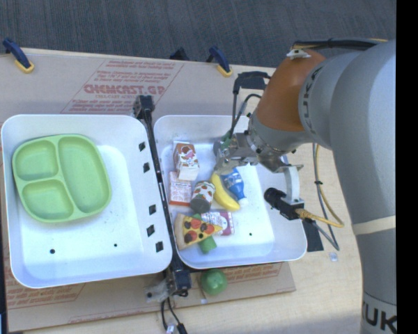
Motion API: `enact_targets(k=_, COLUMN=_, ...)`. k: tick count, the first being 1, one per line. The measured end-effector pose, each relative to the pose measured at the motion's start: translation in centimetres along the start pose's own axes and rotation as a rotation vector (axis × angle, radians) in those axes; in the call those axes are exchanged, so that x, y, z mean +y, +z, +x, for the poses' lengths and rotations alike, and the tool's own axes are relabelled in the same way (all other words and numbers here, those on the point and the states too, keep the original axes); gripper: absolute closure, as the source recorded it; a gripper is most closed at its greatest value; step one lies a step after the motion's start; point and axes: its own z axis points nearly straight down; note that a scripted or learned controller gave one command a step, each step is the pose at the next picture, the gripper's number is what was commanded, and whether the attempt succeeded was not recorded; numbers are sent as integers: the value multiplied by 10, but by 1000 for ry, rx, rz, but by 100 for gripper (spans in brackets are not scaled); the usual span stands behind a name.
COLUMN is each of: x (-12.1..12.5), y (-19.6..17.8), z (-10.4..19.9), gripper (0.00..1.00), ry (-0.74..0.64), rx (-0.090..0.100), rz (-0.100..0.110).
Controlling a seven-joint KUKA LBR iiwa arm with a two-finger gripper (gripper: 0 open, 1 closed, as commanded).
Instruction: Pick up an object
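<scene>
The arm reached in from the right and stood over the far right part of the right bin. Its gripper was low over the bin, just above a blue packet and the far end of a banana. Whether it was open, closed or gripping anything could not be told, as the wrist hid that part.

The right bin held the objects for picking, gathered in its left and middle portion. A small red and white carton lay at the far left, with a flat red and white packet just near of it. A round dark-topped item sat between that packet and the banana, touching both. A pizza slice toy lay at the near side, a green piece against its near edge and a pink packet beside it on the right.

The left bin held a green divided plate in its far left portion.

A green ball rested outside the bins, on the cardboard at the near edge
</scene>
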Motion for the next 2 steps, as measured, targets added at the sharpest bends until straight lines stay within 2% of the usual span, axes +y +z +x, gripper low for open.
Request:
enact_targets(k=1, x=2, y=-78, z=83, gripper=100, ry=4, rx=2, rz=-5)
enact_targets(k=2, x=-33, y=-85, z=128, gripper=100, ry=3, rx=0, rz=-2)
